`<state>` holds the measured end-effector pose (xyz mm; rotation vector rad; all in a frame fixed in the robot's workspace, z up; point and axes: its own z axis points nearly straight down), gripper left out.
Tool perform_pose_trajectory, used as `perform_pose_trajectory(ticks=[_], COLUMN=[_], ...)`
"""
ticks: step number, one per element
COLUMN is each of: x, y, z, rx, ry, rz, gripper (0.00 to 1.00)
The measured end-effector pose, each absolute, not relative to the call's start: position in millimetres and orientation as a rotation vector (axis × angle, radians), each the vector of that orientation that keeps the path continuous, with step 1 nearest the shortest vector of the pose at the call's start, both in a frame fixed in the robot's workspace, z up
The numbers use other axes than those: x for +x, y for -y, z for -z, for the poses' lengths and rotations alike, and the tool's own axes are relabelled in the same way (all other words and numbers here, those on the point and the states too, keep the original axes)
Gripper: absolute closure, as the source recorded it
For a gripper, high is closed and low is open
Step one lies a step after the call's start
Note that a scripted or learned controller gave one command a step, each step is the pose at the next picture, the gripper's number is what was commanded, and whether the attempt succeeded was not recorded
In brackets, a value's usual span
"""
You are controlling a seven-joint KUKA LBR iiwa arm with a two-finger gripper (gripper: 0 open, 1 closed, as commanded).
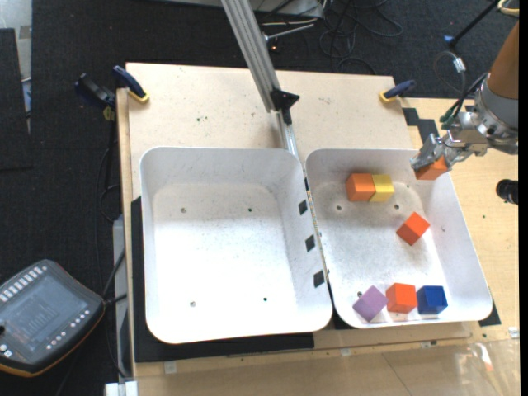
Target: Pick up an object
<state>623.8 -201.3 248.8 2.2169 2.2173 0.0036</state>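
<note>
The gripper (432,160) is hanging over the right bin's (462,246) far right rim, at about two o'clock in the view, and it is clenching an orange block (431,169) that is showing between its fingers, lifted clear of the bin floor. The grey arm (499,110) is reaching in from three o'clock.

Inside the right bin, an orange cube (360,186) and a yellow cube (383,187) are sitting touching each other near the twelve o'clock wall. A tilted orange cube (412,228) is lying alone near the middle. Along the six o'clock wall a purple cube (370,303), another orange cube (401,297) and a blue cube (431,299) are lining up side by side.

The left bin (157,221) is lying just beside the right one, its white floor speckled with dark dots. Both are resting on a pale wooden bench (214,106), also lightly speckled, with blue and yellow clamps (130,82) gripping its far corners. A slanting metal rail (247,35) is running from twelve o'clock down toward the seam between the bins. Around the bench dark carpet (66,23) is showing, with cables (363,7) trailing at one o'clock and a grey handheld control pendant (41,316) lying at eight o'clock.
</note>
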Motion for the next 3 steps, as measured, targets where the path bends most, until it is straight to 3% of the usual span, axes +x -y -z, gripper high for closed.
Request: perform_pose_trajectory(ticks=[3], x=[579.2], y=[38.4], z=[-237.3], rx=[2.215], ry=[-2.231], rz=[0.000], gripper=[1.00])
